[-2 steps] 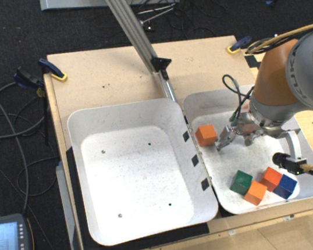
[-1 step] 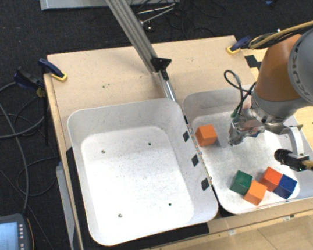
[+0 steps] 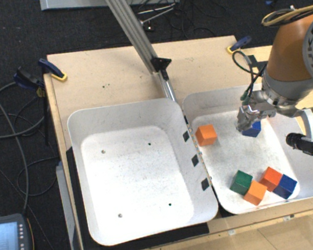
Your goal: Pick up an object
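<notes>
In the right bin, the gripper sits over a blue block; whether its jaws are apart or clamped cannot be told. The block looks cube-like, with no clear long axis. An orange block lies near its left. Four blocks cluster well apart at the front edge.
</notes>
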Tool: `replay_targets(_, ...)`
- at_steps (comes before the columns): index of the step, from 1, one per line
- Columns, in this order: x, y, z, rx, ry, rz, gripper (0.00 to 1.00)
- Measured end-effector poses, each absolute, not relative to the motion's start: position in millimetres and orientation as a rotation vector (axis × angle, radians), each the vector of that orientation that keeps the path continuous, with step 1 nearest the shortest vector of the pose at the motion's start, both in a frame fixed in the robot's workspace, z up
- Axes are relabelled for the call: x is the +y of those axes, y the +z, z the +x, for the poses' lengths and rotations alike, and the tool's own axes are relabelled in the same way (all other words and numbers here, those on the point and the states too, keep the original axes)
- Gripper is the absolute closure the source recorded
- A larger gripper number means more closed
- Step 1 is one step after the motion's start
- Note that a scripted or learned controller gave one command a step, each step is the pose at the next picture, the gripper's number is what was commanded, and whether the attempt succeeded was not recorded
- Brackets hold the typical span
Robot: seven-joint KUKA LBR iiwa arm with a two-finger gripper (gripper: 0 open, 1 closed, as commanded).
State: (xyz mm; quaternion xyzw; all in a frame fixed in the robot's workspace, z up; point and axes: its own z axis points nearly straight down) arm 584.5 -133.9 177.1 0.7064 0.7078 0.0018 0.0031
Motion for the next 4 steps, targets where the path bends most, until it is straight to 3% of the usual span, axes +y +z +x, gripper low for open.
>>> replay_targets(1, -134, 231, 586.4, 2.220, 0.006, 2.214, 1.00)
replay_targets(4, 9, 235, 584.4, 2.231, 0.004, 2.212, 1.00)
